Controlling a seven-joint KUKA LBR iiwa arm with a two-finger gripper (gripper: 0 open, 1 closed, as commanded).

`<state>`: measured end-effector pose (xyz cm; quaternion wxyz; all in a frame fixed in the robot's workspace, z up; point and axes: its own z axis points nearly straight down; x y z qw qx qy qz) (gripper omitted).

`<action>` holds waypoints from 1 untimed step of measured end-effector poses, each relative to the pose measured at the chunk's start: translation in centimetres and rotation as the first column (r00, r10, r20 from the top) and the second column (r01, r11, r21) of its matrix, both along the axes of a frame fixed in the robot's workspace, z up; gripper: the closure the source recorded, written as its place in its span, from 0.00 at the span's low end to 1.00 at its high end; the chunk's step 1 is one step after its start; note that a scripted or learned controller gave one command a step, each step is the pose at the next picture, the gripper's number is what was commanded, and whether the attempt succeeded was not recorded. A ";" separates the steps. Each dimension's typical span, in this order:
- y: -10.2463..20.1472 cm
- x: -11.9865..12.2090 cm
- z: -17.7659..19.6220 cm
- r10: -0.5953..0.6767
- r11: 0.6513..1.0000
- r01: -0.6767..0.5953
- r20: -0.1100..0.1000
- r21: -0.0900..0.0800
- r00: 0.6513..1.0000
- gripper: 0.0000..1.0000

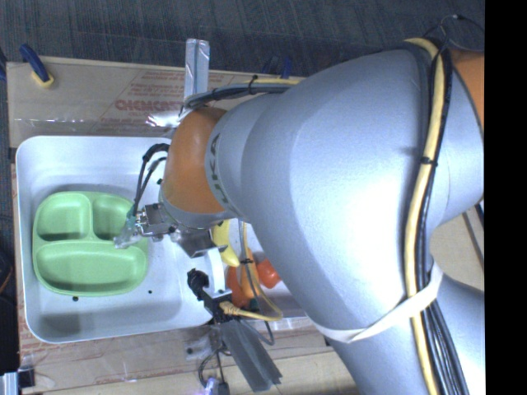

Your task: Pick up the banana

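The banana (pixel 222 243) is yellow, and little of it can be seen: a short curved stretch shows just below the arm's orange band, the rest hidden under the grey arm. The visible piece runs roughly up and down in the camera view, bending slightly toward its lower end. It lies near the strip where the two white bins meet, just right of the green divided tray and just beside an orange object. Its full length and ends cannot be told.
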<state>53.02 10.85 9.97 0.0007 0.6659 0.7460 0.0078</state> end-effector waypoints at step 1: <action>-0.1 0.2 1.0 0.001 1.000 -0.001 0.001 -0.002 1.000 1.00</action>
